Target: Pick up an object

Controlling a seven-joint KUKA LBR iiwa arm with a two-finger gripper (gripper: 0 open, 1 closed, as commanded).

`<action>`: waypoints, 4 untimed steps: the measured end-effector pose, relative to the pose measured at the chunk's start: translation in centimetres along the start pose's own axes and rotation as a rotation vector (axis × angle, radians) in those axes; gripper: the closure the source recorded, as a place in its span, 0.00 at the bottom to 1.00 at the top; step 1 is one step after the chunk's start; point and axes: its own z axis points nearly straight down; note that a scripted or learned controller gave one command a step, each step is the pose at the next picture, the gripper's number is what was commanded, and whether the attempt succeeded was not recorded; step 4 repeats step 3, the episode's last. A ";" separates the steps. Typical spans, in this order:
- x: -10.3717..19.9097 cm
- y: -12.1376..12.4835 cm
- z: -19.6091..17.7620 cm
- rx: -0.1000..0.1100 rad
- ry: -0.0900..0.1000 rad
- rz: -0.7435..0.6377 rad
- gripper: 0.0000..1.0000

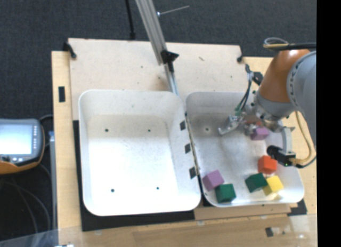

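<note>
The gripper hangs over the right bin, above the orange block. A pink block sits at its tip; whether it is pinched cannot be told.

Dark carpet floor, wooden bench

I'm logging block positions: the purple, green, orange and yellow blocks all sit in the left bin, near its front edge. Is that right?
Not quite: the camera view shows them in the right bin, not the left. The purple block, green block, orange block and yellow block do lie toward its front edge.
</note>
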 end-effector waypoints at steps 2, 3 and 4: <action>-2.8 -1.2 -0.4 0.001 0.023 -0.007 0.00; 0.5 -4.7 -0.2 -0.005 0.000 -0.005 0.00; 0.5 -4.7 -0.2 -0.005 0.000 -0.005 0.00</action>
